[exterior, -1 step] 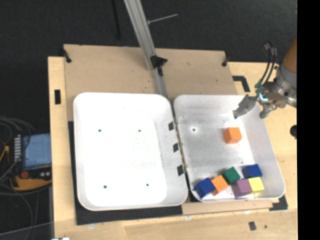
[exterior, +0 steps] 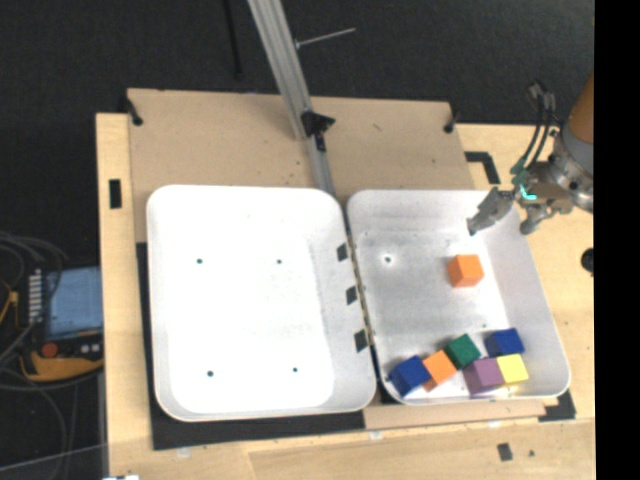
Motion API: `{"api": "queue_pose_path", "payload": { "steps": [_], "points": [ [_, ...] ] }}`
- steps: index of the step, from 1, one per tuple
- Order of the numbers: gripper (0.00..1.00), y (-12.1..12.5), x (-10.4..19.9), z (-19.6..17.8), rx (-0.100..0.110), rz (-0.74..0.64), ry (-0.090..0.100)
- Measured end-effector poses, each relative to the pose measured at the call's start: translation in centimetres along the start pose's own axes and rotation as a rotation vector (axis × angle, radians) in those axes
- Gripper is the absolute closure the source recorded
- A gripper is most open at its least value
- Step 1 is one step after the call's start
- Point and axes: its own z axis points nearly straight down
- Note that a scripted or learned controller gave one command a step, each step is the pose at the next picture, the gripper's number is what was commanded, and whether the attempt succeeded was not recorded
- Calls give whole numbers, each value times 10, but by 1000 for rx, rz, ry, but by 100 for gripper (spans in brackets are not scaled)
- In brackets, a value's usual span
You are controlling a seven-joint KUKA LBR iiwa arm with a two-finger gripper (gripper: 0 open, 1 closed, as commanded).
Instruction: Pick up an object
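Just one camera here, fixed up high over the bench point(exterior: 280, 128) and looking down at a slant. It's far enough back to catch both white bins, left bin point(exterior: 170, 268) and right bin point(exterior: 400, 298), side by side.

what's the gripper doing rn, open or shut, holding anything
Gripper: open, fingers spread, holding nothing; it hangs over the upper right corner of the right bin, apart from the lone orange cube.

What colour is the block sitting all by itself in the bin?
Orange. The lone block sits apart from the others in the right bin, seen in the camera view.
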Motion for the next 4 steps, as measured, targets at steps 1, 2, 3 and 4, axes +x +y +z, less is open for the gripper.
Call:
{"api": "queue_pose_path", "payload": {
  "steps": [1,2,3,4],
  "points": [
    [0,-8,-7,57,7,5,0],
    [0,-7,-12,120,6,5,0],
    [0,-7,-14,172,4,6,0],
    [100,-5,-14,157,-5,11,-1]
  ]
}}
